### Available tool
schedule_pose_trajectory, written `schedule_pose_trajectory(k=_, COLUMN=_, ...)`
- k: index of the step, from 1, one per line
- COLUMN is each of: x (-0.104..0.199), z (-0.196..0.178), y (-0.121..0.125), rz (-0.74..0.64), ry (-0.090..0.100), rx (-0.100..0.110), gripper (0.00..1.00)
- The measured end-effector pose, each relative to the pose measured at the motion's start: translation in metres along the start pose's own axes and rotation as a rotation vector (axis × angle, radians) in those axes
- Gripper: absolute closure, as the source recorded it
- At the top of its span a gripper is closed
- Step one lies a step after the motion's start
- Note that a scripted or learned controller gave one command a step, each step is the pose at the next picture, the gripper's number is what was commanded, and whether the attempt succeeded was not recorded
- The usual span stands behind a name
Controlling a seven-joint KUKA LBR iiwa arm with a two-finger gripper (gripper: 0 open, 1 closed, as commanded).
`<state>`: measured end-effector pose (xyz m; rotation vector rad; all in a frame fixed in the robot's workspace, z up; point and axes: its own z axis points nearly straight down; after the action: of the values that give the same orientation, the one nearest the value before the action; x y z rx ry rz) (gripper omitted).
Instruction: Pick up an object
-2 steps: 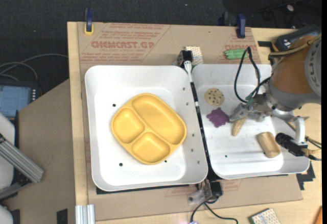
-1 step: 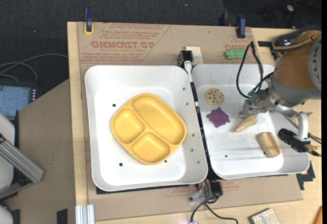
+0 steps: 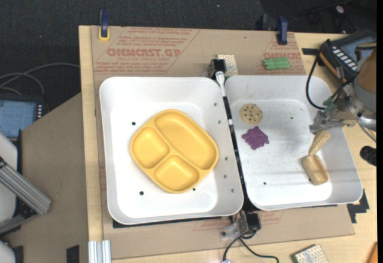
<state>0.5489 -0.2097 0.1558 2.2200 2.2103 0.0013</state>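
Observation:
The right bin (image 3: pixel 281 193) holds a round chocolate-chip cookie (image 3: pixel 251 114) near its back left. A purple, ragged-edged item (image 3: pixel 256 137) lies just in front of the cookie. A tan bread-like piece (image 3: pixel 315 170) lies by the right wall, with a thinner tan piece (image 3: pixel 319 143) slanting up from it. My gripper (image 3: pixel 327 123) comes in from the right edge and hovers over the right side of this bin, just above the thin tan piece. Nothing visibly hangs from it.
The left bin (image 3: pixel 119 196) holds a yellow three-compartment plate (image 3: pixel 173 150). A small green object (image 3: pixel 276 64) lies on the cardboard-covered bench behind the right bin. Blue clamps (image 3: pixel 282 31) grip the bench's back edge. Black cables (image 3: pixel 311 85) loop near the arm.

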Motion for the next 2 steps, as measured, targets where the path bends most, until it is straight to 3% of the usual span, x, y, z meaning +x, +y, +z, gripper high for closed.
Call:
schedule_pose_trajectory(k=1, x=0.031, z=-0.133, y=0.005, rz=-0.009, ry=0.001, rx=-0.01, gripper=1.0)
schedule_pose_trajectory(k=2, x=0.045, z=-0.05, y=0.009, rz=-0.005, ry=0.008, rx=0.012, gripper=1.0)
